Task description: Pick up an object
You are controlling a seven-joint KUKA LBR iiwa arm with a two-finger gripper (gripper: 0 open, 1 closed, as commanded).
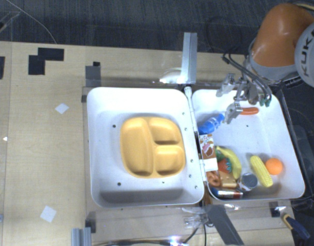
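- Hanging over the upper part of the right bin (295, 152), the arm (280, 35) could clip that bin's far wall on the way down, since the gripper (242, 102) sits near it.
- The left bin (100, 137) carries only a yellow divided tray (151, 146), well apart from the gripper, so it poses little risk.
- The pile in the right bin's lower part, banana (230, 158), corn cob (260, 170) and orange ball (274, 166), lies close together; a grab there may catch two things or slip.
- A blue bottle (212, 123) lies just below-left of the gripper, a likely target, yet rounded and apt to roll.
- An orange-red piece (249, 111) shows right at the fingers; whether the jaws clasp it or stand released, I cannot tell.
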